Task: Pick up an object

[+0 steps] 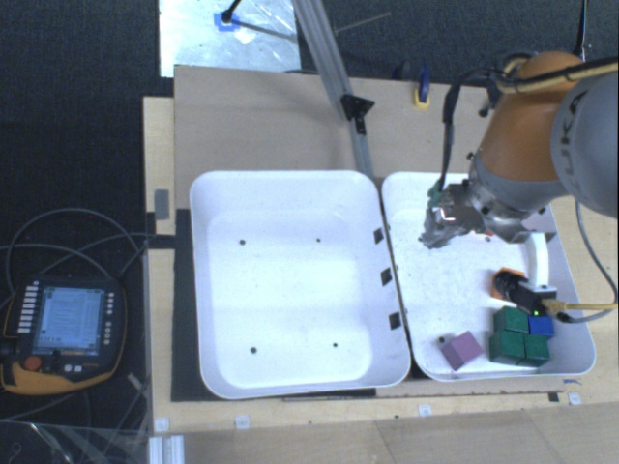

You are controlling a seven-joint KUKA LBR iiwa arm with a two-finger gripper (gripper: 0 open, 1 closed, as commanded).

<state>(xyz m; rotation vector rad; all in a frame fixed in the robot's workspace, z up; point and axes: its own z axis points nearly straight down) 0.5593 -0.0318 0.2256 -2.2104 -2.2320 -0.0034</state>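
The gripper (441,222) hung over the right bin (426,288), grip state unclear. Purple block (462,349) and green blocks (516,341) clustered at its near corner, well apart from it, ungrasped.

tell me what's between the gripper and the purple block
Bare white floor of the right bin: the camera view shows nothing between the gripper and the purple block.
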